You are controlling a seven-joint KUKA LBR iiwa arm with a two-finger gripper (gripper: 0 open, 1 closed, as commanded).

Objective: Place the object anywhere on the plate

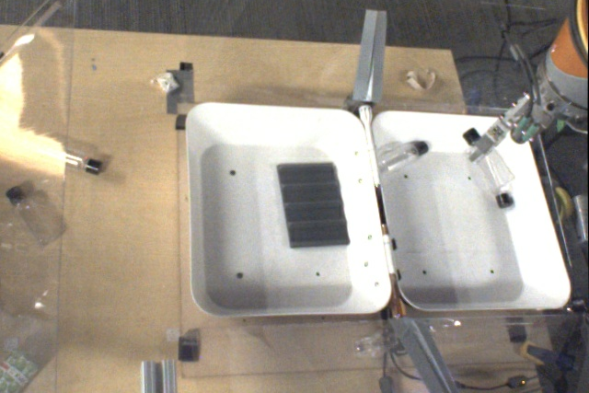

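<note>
The arm [563,69] slants in over the right bin's [543,290] far-right corner; whether its gripper [480,143] grips anything is unclear.

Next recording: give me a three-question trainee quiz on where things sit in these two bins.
1. True or false: the dark ridged plate lies in the right bin.
2. The end effector appears over: (A) the plate, (B) the far side of the right bin, (C) the clear vial by the bins' divide.
3. Fill in: that vial's cap is ___.

Key: 1 false; 2 B; 3 black.
</note>
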